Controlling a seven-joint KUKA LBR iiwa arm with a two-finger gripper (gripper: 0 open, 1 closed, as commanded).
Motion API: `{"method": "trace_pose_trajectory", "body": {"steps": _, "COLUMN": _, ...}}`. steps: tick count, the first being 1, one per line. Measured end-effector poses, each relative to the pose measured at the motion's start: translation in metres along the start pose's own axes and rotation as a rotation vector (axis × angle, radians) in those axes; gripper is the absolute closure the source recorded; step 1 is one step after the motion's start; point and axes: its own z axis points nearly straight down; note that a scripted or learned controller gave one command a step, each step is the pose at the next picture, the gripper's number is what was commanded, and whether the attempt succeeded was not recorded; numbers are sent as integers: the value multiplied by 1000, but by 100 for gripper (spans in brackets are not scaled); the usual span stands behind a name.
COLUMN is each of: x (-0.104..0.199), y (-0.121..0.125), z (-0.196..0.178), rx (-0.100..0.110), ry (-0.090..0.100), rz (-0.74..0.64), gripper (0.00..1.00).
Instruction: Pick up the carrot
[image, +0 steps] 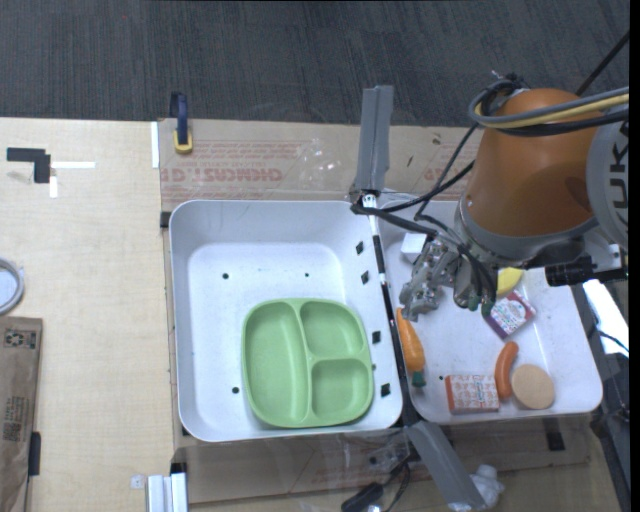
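Observation:
The carrot (410, 343), orange with a green stub at its near end, lies along the left wall of the right bin (575, 330). My gripper (424, 296) hangs just above and to the right of the carrot's far end, under the orange wrist band. It is open, with nothing between its fingers, and the carrot rests on the bin floor apart from it.
The right bin also holds a sausage (506, 366), a round tan bun (533, 387), a small red and white box (470, 393), a pink packet (508, 315) and a yellow piece (511, 279). A green three-part plate (308, 362) sits in the left bin (200, 300).

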Motion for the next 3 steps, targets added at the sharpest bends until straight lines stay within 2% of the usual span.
{"method": "trace_pose_trajectory", "body": {"steps": 1, "x": 40, "y": 45, "z": 2, "rx": 1, "ry": 1, "rz": 158, "gripper": 100}}
{"method": "trace_pose_trajectory", "body": {"steps": 2, "x": 47, "y": 36, "z": -49, "rx": 0, "ry": -3, "rz": 301, "gripper": 100}}
{"method": "trace_pose_trajectory", "body": {"steps": 3, "x": 46, "y": 61, "z": -4, "rx": 0, "ry": 1, "rz": -113, "gripper": 100}}
